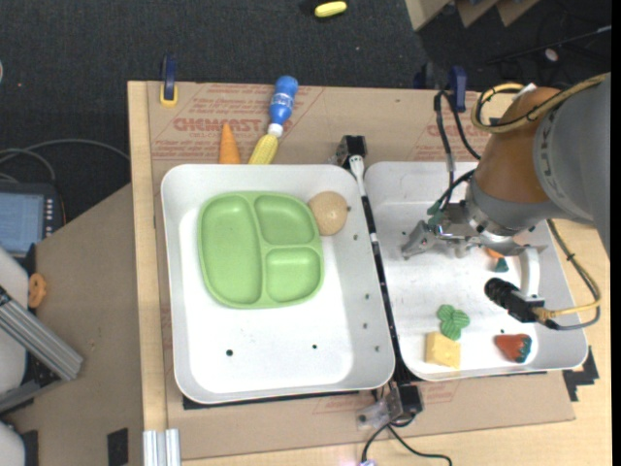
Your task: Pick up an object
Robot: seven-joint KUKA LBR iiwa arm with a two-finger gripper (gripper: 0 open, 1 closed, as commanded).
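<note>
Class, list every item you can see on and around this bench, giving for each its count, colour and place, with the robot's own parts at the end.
Bins: two, white, side by side on the bench.
Divided plate: one, green, left bin.
Round ball-like item: one, tan, left bin beside the plate.
Leafy toy: one, green, right bin.
Block: one, yellow, below the leafy toy.
Red-and-green toy: one, right bin's near corner.
Brush: one, blue and yellow, behind the left bin.
Cone: one, orange, beside the brush.
Yellow item: one, on the floor.
Arm: one, grey and orange, over the right bin.
Tool: one, low in the right bin.

Glossy white plastic bins (194,260); matt green plastic tray (260,249).
</note>
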